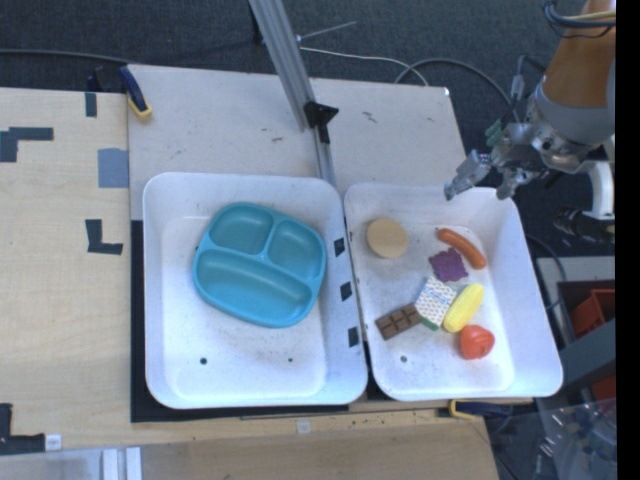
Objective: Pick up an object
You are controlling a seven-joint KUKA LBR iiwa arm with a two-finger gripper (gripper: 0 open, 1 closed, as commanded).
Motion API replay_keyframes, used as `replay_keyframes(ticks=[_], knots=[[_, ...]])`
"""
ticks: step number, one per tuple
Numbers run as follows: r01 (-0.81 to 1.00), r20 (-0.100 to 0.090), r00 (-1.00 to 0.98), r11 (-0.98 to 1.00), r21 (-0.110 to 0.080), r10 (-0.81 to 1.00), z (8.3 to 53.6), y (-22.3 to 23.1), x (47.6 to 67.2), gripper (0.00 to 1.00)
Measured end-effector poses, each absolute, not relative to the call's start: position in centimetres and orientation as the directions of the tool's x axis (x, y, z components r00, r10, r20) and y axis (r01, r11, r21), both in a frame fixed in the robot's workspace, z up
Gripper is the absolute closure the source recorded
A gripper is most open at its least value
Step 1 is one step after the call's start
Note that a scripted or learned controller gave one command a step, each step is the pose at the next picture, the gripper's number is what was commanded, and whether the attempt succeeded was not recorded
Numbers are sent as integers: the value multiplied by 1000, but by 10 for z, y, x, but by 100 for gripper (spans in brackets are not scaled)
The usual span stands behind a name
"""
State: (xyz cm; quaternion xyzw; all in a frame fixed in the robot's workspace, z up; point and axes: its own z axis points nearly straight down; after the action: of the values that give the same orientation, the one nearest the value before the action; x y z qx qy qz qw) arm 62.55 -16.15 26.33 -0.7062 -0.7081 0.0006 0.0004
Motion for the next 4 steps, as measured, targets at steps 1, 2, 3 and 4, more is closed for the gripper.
replay_keyframes(ticks=[1,2,3,4], knots=[[1000,-1,-3,3,-1,1000,263,-162,625,0],[1000,0,-2,2,-6,1000,216,-153,623,0],[1000,0,-2,2,-6,1000,168,-148,628,0],[1000,0,-2,2,-6,1000,124,-145,623,0]])
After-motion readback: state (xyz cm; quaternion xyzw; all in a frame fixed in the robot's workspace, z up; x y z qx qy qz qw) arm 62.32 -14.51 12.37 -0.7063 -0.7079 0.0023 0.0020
